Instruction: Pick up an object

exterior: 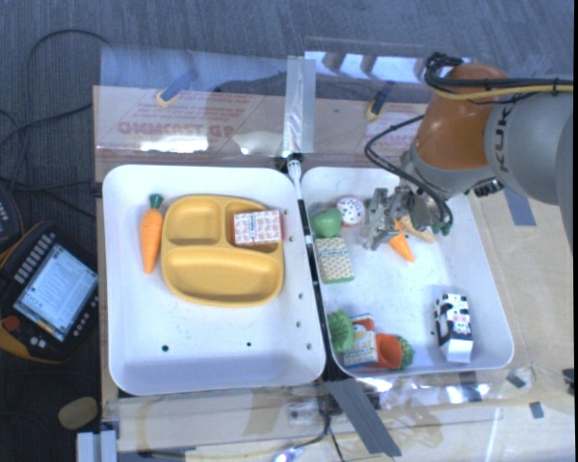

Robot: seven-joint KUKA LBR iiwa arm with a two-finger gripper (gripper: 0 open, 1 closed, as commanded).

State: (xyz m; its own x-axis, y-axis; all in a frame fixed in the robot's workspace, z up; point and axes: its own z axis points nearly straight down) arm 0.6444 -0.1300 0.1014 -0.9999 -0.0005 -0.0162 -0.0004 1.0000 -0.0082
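**Gripper low over small carrot, right bin**

My gripper [390, 221] sits in the right bin [491, 287], near its far edge. A small orange carrot piece [402, 247] lies just under my fingers, touching or nearly so. Whether the jaws are open or closed on it, I cannot tell; metal blocks the view. Judgement: toy carrot, light, rigid, smooth and tapered, likely to slip. Best taken across its thicker end. A spotted ball [350, 210] and green piece [327, 223] sit close by.

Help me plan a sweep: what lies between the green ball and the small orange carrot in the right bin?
In the camera view, between the green ball and the small orange carrot lie a white speckled ball and the tool.
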